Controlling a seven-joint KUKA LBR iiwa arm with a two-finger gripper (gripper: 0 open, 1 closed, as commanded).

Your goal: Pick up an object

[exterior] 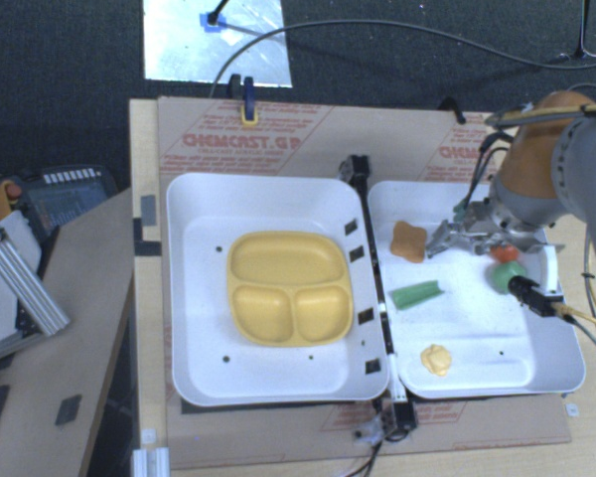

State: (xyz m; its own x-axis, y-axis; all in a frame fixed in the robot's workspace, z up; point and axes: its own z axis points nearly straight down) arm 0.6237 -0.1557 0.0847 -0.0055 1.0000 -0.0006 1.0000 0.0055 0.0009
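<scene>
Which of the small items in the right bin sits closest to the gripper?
The orange-brown piece, just left of the gripper. The green stick and the yellow lump lie farther down the bin.

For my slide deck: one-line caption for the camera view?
Gripper low in right bin beside orange-brown piece; yellow tray in left bin.

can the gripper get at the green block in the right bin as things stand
Probably yes. The green block lies flat on bare bin floor, apart from the orange piece and the yellow piece. The gripper sits just above it in the picture, with nothing between them.
</scene>
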